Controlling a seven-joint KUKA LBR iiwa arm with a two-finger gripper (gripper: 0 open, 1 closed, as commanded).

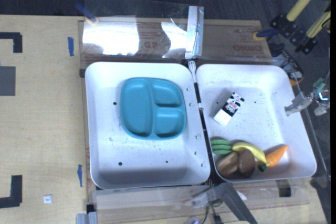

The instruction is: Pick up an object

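I see the gripper (306, 104) at the far right, hanging over the right bin's (273, 78) right rim; I cannot tell its state. In that bin, a small black-and-white carton (229, 108) lies tilted near the middle. Along the near wall sit a banana (251, 151), carrot (276, 155), brown potatoes (236, 163) and something green (220, 145). A blue divided plate (152, 107) fills the left bin (105, 155).

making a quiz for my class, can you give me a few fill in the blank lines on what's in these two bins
1. The blue tray lies in the ____ bin.
2. The banana lies in the ____ bin.
3. The carrot beside the banana is ____ in colour.
4. The tray has ____ compartments.

Missing words: left; right; orange; three
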